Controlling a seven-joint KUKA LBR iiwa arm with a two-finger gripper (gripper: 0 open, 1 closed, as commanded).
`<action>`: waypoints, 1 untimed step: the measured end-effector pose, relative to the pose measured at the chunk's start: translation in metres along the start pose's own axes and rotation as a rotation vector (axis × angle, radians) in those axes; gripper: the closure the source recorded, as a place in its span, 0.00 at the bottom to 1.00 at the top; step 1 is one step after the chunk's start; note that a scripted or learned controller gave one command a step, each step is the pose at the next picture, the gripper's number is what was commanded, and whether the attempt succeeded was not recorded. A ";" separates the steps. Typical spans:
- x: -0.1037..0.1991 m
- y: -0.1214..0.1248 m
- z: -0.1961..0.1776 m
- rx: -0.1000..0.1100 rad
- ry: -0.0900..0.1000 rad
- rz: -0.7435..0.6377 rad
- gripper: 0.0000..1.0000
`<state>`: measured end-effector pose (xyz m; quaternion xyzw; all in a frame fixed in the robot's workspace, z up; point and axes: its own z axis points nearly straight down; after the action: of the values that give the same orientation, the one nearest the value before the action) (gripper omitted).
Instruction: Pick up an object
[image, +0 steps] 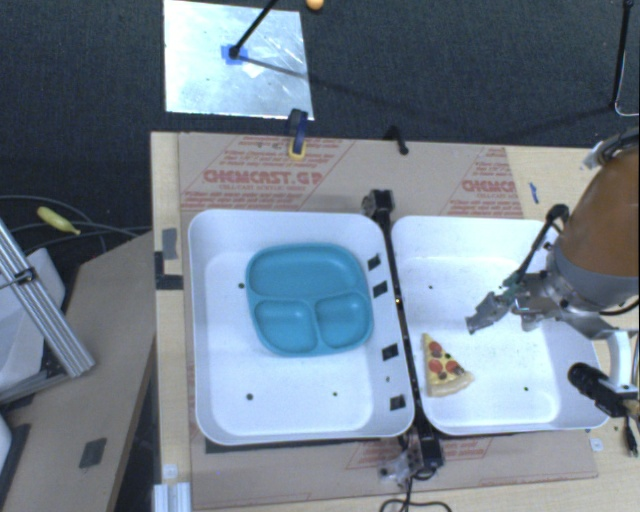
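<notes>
A toy pizza slice (444, 367) lies near the front left corner of the right bin (520, 410), while the gripper (484, 315) hovers just above and to its right, holding nothing; how far it is spread cannot be told. A blue divided plate (308, 297) sits in the left bin (225, 400).

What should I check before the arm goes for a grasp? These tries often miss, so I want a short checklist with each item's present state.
1. Target in view: pizza slice lies unobstructed in the right bin: ok.
2. Gripper over the slice: it sits up and to the right of it: not ok.
3. Fingers free of any object: ok.
4. Finger opening: cannot tell.
5. Blue plate apart, in the left bin: ok.
</notes>
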<state>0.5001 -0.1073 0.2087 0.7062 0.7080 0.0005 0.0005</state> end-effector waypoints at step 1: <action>0.051 0.057 0.025 -0.002 0.002 -0.008 0.00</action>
<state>0.5571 -0.0566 0.1833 0.7034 0.7108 0.0020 0.0007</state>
